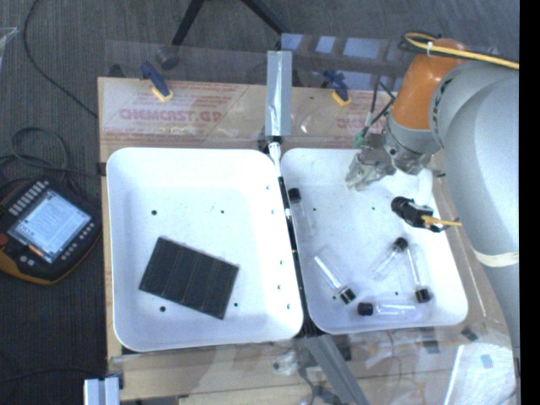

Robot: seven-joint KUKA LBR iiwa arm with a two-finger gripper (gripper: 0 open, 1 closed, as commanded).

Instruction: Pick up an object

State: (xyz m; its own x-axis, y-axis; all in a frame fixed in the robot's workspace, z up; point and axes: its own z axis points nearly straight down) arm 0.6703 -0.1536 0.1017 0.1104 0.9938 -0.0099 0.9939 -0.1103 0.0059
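My gripper (364, 175) hangs over the far part of the right bin (325, 171), with bare white floor under it and nothing seen in it. Several clear tubes with black caps lie in the near half of that bin: one (329, 275) left of centre, one (386, 260) slanting in the middle, one (417, 275) to the right and one (390, 309) by the front wall. A small black cap (294, 195) sits against the bin's left wall. A flat black ribbed panel (188, 277) lies in the left bin (135, 171).
The grey arm with its orange band (422, 91) comes in over the right bin's far right corner. A handheld pendant (46, 230) lies on the floor left of the bench. Blue and yellow clamps (155, 80) hold the board's far edge.
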